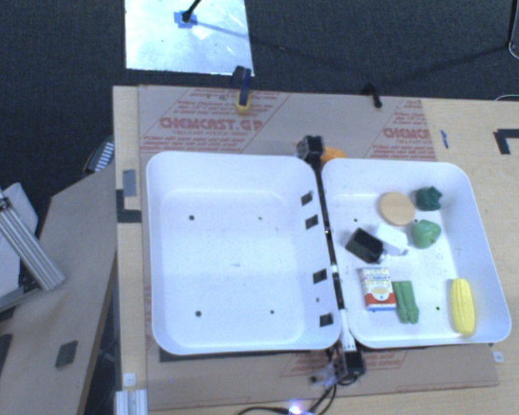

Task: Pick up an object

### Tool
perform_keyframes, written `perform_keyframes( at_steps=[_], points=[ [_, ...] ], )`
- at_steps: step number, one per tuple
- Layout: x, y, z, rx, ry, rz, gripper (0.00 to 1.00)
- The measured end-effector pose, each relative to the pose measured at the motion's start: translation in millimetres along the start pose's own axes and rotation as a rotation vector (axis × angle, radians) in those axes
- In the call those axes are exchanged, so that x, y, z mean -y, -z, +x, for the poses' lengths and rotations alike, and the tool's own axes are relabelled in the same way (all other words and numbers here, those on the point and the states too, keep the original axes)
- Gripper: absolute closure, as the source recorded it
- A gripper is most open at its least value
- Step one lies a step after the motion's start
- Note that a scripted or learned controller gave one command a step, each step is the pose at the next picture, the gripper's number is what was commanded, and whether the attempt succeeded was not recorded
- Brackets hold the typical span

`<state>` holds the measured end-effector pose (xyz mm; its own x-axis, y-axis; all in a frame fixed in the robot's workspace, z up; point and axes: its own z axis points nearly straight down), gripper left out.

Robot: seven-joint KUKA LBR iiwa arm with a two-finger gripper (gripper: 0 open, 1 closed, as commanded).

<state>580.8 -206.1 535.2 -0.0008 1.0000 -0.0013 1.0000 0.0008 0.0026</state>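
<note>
My left bin (233, 258) offers nothing to grasp, so I look to the right bin (480, 223). There lie a black block (363, 245), a small box (377, 289), a green bean (406, 302), a tan disc (397, 207) and corn (462, 305). I would choose the corn: it lies apart, so a straight descent across its width should work.

The right bin (480, 232) holds a tan disc (397, 207), two green lumps (428, 199) (425, 233), and a black block (363, 245) touching a white piece (393, 239). Lower down lie a red-and-white box (377, 289), a green pod (406, 302) and a yellow corn cob (462, 306).
</note>
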Motion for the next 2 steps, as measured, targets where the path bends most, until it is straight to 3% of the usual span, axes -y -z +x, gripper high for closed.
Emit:
perform_keyframes(
  at_steps=[2],
  points=[
    [15.8, 0.1, 0.3, 0.000, 0.000, -0.001, 1.00]
  ],
)
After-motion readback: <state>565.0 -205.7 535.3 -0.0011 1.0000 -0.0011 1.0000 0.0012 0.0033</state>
